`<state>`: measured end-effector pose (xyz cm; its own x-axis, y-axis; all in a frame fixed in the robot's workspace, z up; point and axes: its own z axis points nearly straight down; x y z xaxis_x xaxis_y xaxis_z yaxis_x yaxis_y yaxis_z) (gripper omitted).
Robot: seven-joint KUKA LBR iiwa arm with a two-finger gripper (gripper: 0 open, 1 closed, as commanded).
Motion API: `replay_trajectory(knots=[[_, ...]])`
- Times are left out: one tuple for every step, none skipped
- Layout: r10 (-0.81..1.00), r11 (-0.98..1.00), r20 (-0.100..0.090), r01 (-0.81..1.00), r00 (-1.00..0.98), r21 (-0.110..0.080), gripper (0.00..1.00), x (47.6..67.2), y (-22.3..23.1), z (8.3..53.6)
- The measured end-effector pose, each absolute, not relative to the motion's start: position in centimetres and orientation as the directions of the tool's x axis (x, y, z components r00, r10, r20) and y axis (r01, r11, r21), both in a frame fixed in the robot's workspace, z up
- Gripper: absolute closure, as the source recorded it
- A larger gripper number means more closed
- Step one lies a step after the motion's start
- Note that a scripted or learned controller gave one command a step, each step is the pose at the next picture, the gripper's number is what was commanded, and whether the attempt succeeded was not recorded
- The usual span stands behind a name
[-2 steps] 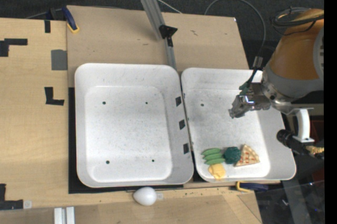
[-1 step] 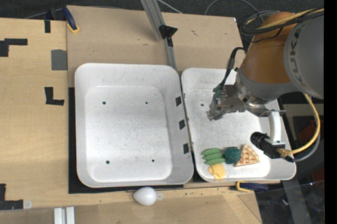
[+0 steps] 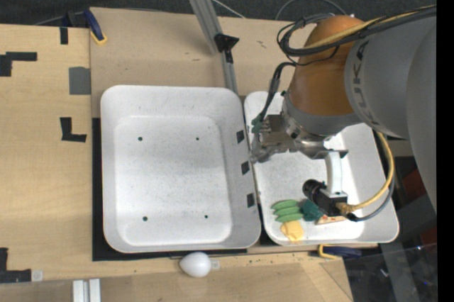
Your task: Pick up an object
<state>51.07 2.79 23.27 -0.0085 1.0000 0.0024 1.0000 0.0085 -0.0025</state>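
The arm comes in from the right side and bends over the right bin. Its thick grey body covers the upper right part of this bin, and the orange band sits just above the wrist. The wrist points down and to the left, so the gripper is low over the left edge of the right bin, very near the rim that separates the two bins. From above, the wrist hides the gripper's tips, so I cannot tell whether it is spread or pressed together, and I see nothing held in it.

The things to pick lie together in the near part of the right bin, well apart from the gripper. A light green piece lies there, and a yellow piece is just under it, touching it or almost touching. A dark green piece is just beside them on the right.

The left bin is next to the gripper on its other side. A white egg-shaped thing lies on the bench, outside the bins, near the front rim of the left bin.
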Motion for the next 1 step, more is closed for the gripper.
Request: replay_trajectory(knots=[[1.000,0.006,0.000,1.000,-0.006,-0.003,1.00,52.12,7.47,22.09]])
